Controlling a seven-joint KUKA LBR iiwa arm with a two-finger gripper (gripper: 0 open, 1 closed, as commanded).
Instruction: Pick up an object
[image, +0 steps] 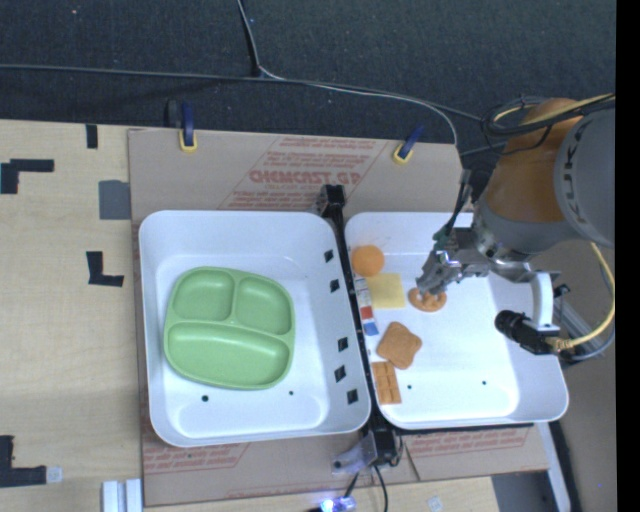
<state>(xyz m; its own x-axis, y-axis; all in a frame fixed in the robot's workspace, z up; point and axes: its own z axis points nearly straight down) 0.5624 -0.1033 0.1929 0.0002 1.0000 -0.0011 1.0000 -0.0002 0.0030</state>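
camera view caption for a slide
Gripper lowered over a small round cookie in the right bin; green tray sits left.

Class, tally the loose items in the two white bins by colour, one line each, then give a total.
Green: 1, divided plate
Orange or tan: 4, ball, round piece, toast-like piece, small block
Yellow: 1, square
Multicoloured: 1, strip
Total: 7

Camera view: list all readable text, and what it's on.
"CHEMCAST GP" in red, repeated, on the cardboard sheet under the bins; only the copy behind the left bin reads clearly.
Red print on the sheet's front edge below the bins: too blurred to read.
Dark lettering on the arm at the frame's right edge: cut off, unreadable.
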